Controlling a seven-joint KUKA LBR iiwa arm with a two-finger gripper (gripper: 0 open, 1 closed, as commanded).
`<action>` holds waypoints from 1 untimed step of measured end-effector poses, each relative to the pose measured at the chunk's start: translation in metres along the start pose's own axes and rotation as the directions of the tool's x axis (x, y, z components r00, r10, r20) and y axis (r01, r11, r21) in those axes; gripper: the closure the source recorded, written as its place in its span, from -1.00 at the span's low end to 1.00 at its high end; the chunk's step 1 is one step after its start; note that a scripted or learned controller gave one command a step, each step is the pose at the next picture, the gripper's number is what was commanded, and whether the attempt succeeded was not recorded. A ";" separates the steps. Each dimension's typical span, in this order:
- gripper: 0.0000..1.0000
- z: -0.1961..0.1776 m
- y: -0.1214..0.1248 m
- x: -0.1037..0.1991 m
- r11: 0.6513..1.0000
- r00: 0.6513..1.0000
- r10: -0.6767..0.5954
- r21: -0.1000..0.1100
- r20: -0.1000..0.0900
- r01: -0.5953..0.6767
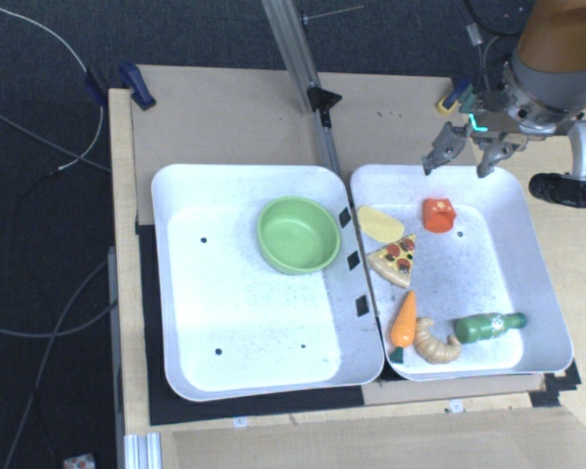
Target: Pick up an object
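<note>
The two dark fingers (439, 156) are spread wide with nothing between them. The gripper (462, 161) hangs just above the small red block (438, 214) — no pick yet. That block sits in the right white bin (537, 262) with a yellow slice, pizza piece, carrot, croissant and green bottle. The left white bin (186, 262) holds a green bowl (298, 234).

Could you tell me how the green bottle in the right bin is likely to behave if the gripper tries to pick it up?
The green bottle lies on its side, so its round body may roll if nudged. It looks like smooth plastic, possibly slippery between fingers. The croissant beside it might block rolling that way. The gripper hangs open above the bin's far edge.
</note>
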State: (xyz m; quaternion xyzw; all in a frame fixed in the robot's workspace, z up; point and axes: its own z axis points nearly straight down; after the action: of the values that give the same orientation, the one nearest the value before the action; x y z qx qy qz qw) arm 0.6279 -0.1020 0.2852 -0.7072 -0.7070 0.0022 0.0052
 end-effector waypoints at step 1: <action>-1.00 -0.002 0.001 0.000 1.000 1.000 0.000 -0.003 0.000 0.000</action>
State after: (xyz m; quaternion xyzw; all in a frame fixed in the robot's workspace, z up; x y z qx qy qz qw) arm 0.6284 -0.1021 0.2869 -0.7071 -0.7071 0.0011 0.0040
